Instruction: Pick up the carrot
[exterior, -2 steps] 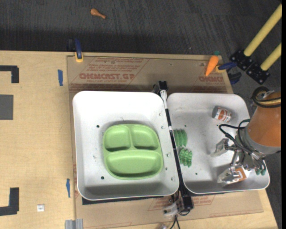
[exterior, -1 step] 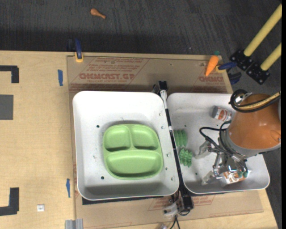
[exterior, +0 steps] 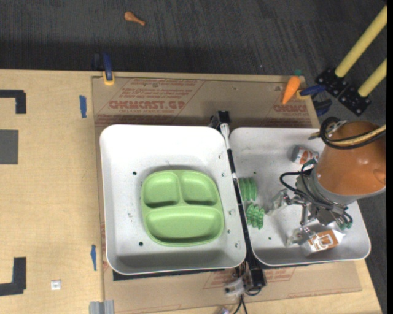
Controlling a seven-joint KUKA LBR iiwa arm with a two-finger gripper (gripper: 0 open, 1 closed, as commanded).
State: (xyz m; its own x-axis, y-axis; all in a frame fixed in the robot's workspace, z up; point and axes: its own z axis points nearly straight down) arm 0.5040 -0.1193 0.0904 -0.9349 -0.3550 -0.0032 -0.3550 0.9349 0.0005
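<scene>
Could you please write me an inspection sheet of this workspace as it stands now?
Surface: cardboard-covered bench bearing two white bins side by side.
Job's things: carrot lies on the bench beyond the right bin, outside both bins.
Clutter: green divided plate in the left bin; green ridged pieces and an orange-and-white item in the right bin.
Grippers: gripper low over the right bin, far from the carrot.
Cables: black cable looping at the wrist.
Surroundings: small orange object on the dark floor; blue clamp.
</scene>
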